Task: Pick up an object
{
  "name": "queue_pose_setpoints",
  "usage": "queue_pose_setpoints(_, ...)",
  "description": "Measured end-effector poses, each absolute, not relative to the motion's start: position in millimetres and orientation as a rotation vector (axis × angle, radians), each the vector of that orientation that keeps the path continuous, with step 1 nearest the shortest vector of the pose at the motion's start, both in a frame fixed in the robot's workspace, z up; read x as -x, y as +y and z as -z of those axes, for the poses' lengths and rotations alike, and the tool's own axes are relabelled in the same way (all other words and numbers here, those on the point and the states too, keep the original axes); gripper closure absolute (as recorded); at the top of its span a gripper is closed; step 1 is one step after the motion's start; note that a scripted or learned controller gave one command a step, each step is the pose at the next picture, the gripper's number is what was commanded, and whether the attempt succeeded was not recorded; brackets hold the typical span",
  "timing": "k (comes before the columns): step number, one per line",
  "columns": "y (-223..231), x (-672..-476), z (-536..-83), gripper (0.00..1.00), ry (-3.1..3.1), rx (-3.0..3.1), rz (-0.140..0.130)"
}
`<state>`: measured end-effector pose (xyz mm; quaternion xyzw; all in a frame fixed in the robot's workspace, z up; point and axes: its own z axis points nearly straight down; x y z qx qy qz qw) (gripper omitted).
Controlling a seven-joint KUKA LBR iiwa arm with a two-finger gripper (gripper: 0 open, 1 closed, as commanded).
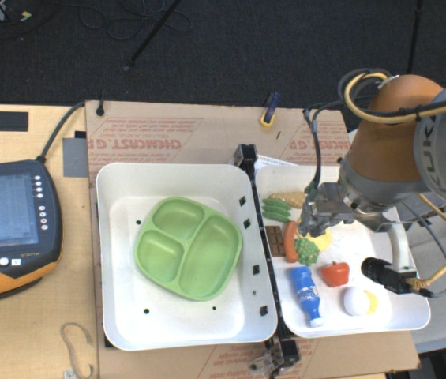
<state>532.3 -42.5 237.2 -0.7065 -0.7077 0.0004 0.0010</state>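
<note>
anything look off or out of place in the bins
Nothing looks spilled or broken. The green three-compartment plastic tray sits askew in the left white bin, and the blue bottle with white cap lies on its side in the right white bin.

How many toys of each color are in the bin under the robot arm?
Green: 2, a bean pod and a broccoli
Orange: 1, a carrot
Red: 1, a tomato
Blue: 1, a bottle
White: 1, an egg
Total: 6 I can tell apart
</note>
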Motion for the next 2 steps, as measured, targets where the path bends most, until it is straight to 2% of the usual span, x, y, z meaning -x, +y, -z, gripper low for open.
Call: queue_pose_setpoints(2, -49.3, -522.8, -227.6, 1.0, -2.219, 2.219, -0.005)
